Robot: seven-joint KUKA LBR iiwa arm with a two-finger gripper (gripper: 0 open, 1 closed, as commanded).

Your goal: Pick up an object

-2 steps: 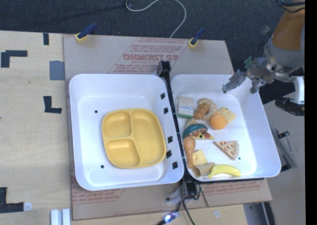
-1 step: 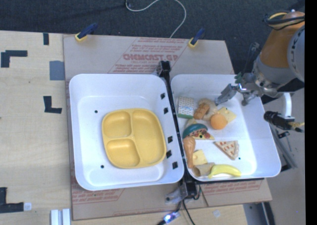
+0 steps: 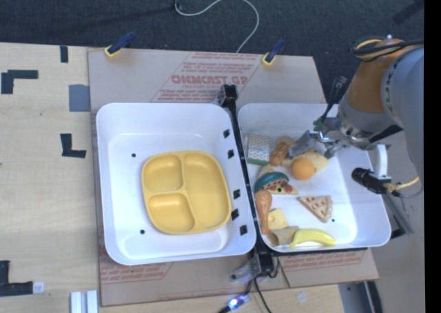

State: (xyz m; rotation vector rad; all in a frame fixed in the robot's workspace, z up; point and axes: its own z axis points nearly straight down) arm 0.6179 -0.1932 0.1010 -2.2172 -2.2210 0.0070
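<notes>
Inside the right bin [image 3: 372, 232], an orange ball [image 3: 302, 167] lies near the middle, touching a pale yellow piece [image 3: 318, 160] on its right. The gripper [image 3: 313, 142] hangs just above them, reaching in from the right; whether its jaws are spread or closed cannot be told. Left of the ball sit a tan piece [image 3: 281, 150], a checked block [image 3: 258, 147] and a round multicoloured toy [image 3: 272, 181]. Nearer the front lie a waffle wedge [image 3: 316, 206], a carrot-like piece [image 3: 264, 209], cheese [image 3: 278, 220] and a banana [image 3: 313, 238]. The left bin [image 3: 114, 132] holds a yellow divided plate [image 3: 185, 191].
</notes>
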